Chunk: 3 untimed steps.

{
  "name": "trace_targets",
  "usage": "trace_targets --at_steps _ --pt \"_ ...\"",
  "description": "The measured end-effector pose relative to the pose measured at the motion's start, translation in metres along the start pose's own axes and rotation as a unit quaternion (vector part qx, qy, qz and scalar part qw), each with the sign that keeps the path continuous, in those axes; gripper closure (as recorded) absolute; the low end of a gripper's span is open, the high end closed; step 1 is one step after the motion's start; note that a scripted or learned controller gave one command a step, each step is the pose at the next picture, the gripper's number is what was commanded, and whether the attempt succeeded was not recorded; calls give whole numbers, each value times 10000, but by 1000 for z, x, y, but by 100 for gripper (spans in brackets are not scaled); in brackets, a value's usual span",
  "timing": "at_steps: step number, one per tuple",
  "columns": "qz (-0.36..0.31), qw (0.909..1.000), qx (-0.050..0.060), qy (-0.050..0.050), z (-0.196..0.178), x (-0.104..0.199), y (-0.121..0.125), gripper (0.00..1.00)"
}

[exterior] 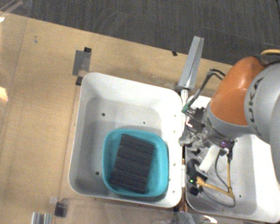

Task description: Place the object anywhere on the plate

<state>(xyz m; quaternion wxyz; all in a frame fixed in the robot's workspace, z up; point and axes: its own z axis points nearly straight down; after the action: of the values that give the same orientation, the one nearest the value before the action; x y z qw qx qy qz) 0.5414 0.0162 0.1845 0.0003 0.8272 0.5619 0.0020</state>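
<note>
A teal plate (160, 163) sat in the left bin (89, 126), toward its near right corner, and on it lay a dark, ribbed, roughly rectangular object (132, 162), flat and lengthwise, well within the plate's rim. Judged from that alone, the task looked done or very nearly so: the object rested on the plate, touching nothing else, and no part of the arm (270, 105) was over it.

The arm reached in from the right, its orange band above the wrist, and its bulk hung over the right bin (252, 206). The jaws (198, 146) hung just beside the wall where the two bins meet, on the right bin's side, apart from the plate and the object. They were small and crowded by cables and wrist hardware, so I could not tell whether they were released or clenched; nothing could be made out between them.

If the ribbed object was indeed the one meant, what remained was little more than moving the arm clear and confirming the object stayed put. It lay broad and flat, so I judged it unlikely to slide or tip off by itself. The desk (18, 130) around the bins carried only fixtures at the bins' corners
</note>
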Motion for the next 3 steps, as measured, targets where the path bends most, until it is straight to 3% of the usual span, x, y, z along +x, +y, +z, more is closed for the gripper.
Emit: trace_targets --at_steps 1,2,3 --pt "3 10000 0 0 0 0 0 0" --pt "-16 10000 -19 15 -11 2 2 100" --pt "-221 9998 -14 -10 -9 -105 51 100"
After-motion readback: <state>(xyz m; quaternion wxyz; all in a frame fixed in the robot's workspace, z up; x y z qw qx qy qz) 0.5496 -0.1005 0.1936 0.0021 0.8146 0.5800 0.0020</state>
